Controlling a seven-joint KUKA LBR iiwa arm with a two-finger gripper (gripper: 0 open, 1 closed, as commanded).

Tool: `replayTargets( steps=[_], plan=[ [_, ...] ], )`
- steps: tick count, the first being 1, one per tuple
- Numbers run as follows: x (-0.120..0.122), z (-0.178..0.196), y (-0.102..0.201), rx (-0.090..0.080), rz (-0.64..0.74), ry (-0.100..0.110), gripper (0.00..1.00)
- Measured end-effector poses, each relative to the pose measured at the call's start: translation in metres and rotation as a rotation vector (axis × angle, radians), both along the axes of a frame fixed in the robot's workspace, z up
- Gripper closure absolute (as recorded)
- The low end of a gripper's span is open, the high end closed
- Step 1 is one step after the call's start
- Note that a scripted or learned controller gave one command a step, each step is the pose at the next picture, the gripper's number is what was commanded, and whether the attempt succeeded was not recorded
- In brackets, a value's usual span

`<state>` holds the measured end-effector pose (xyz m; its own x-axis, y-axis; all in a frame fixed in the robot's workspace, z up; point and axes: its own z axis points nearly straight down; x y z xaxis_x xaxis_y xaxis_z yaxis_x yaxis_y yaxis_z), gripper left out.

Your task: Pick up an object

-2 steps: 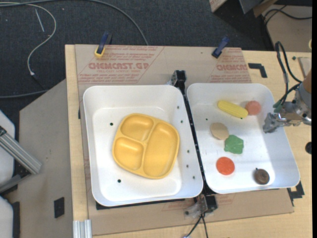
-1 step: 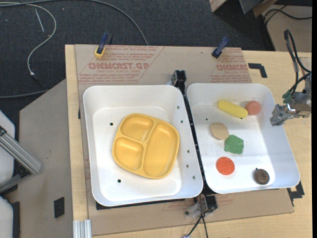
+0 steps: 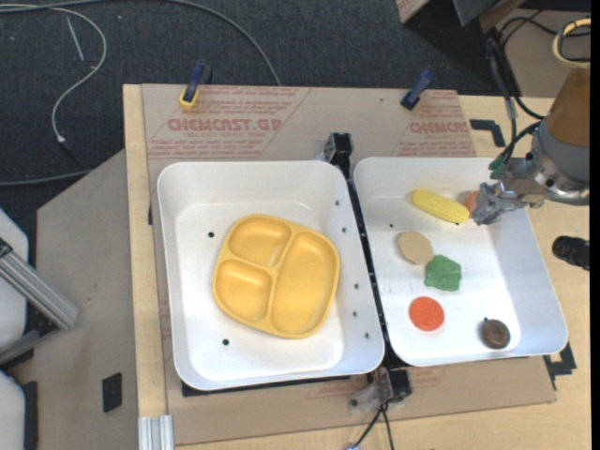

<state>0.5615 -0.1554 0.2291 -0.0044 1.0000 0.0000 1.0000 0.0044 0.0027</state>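
Observation:
In the right bin point(image 3: 525, 279) lie a yellow corn-like piece point(image 3: 440, 206), a tan oval piece point(image 3: 414, 247), a green lump point(image 3: 443, 274), a red-orange disc point(image 3: 427, 314) and a small brown round piece point(image 3: 495, 333). My gripper point(image 3: 487, 204) hangs at the bin's upper right, just right of the yellow piece. A small orange thing point(image 3: 472, 200) shows right at the gripper, partly hidden by it.
The left bin point(image 3: 178, 251) holds a yellow divided plate point(image 3: 277, 275). Blue clamps point(image 3: 194, 82) point(image 3: 416, 89) grip the cardboard base at the back. The arm point(image 3: 567, 139) enters from the right above the right bin's far corner.

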Motion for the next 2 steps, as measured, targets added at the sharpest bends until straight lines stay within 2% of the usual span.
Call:
replayTargets(
  steps=[1, 2],
  plan=[
    [0.008, -0.001, 0.044, 0.001, 0.0, 0.003, 1.0],
    [0.028, 0.008, 0.09, 0.001, 0.0, 0.0, 1.0]
  ],
)
